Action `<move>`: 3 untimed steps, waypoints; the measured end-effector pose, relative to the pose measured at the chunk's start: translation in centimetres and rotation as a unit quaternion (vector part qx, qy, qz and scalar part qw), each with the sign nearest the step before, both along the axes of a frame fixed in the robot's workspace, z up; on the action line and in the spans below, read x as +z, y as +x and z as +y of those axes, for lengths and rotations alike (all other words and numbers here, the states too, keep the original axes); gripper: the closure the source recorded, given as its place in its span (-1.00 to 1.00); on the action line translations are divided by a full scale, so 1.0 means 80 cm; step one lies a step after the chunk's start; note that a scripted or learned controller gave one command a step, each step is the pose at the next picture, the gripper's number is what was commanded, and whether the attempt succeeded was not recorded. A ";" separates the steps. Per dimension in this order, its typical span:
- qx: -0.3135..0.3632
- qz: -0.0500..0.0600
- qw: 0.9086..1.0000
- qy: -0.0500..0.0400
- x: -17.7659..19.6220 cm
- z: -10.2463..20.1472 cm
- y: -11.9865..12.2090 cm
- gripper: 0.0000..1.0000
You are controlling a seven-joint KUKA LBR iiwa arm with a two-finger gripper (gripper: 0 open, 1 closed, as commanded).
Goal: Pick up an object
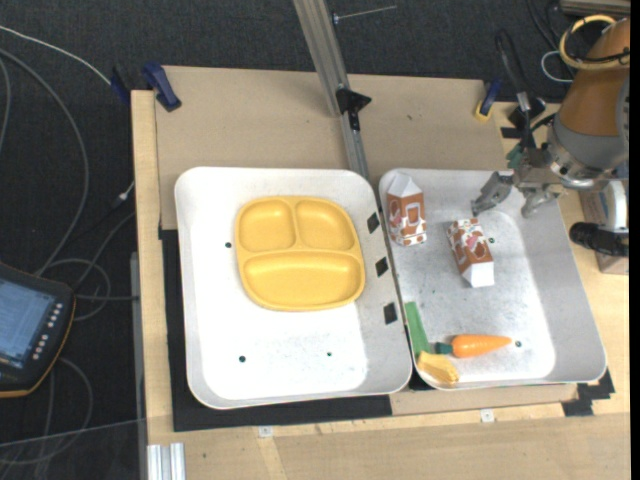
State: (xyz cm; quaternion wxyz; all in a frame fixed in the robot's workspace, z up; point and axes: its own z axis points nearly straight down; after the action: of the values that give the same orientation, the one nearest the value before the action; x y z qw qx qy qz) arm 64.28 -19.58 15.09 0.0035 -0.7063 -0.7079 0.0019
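- Above the lying carton (471, 252), the gripper (514, 195) was seen hovering, fingers spread apart, nothing clamped.
- Beside that carton's left, an upright carton (405, 209) stood.
- A centred, straight descent was judged advisable.

Arm (598, 88) cut off by the frame's right edge, upper right; only the wrist end shows. Tool (512, 196) small and blurry, finger state unreadable. Print on both small cartons (406, 208) (471, 252) too small to read. Yellow item (438, 369) at the right bin's lower left corner partly hidden by the rim, can't identify. Handheld screen (28, 323) clipped by the left edge. Tabletop (300, 108) runs off the bottom.
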 end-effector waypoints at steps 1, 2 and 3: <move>-0.001 -0.008 1.000 0.001 -0.056 0.002 0.005 -1.00; 0.001 -0.012 1.000 -0.002 -0.036 0.001 0.008 1.00; 0.000 -0.007 1.000 -0.002 0.020 0.001 0.014 1.00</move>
State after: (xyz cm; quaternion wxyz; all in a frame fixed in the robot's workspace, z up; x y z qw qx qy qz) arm 65.41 -19.47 16.67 -0.0032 -0.7063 -0.7079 -0.0018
